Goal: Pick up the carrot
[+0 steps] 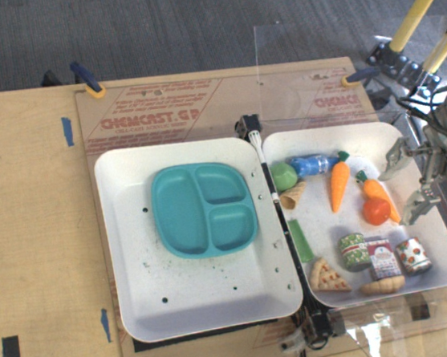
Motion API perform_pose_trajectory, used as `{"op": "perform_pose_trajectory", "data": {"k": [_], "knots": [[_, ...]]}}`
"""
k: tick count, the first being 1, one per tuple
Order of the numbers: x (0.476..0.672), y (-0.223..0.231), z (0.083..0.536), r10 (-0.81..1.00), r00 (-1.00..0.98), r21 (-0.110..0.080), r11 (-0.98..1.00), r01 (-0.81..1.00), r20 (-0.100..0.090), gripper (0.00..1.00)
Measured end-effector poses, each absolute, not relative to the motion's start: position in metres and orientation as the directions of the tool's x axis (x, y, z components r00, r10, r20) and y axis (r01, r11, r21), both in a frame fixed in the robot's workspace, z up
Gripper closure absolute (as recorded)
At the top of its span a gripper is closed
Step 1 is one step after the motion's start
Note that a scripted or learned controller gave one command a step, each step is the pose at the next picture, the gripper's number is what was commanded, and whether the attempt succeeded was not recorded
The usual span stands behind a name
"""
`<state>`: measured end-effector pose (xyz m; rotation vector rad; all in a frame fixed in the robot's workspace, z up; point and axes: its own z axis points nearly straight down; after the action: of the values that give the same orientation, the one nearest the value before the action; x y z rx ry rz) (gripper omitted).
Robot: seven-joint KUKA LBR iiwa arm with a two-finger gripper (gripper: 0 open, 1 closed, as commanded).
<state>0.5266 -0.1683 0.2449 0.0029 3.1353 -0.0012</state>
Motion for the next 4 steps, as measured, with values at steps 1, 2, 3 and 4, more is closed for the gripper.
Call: {"op": "perform_pose_trajectory", "data": {"k": [1, 2, 3, 4], "knots": [[0.569, -0.176, 0.098, -0.050, -0.999, -0.003, 0.999, -0.050, -0.012, 0.00], [0.612, -0.190, 0.088, 0.307, -0.952, 0.002, 0.952, 0.307, -0.012, 0.00], [0.581, -0.223, 0.089, 0.211, -0.978, 0.002, 0.978, 0.211, -0.008, 0.00], [0.586, -0.223, 0.103, 0.208, -0.978, 0.000, 0.978, 0.209, -0.025, 1.00]]}}
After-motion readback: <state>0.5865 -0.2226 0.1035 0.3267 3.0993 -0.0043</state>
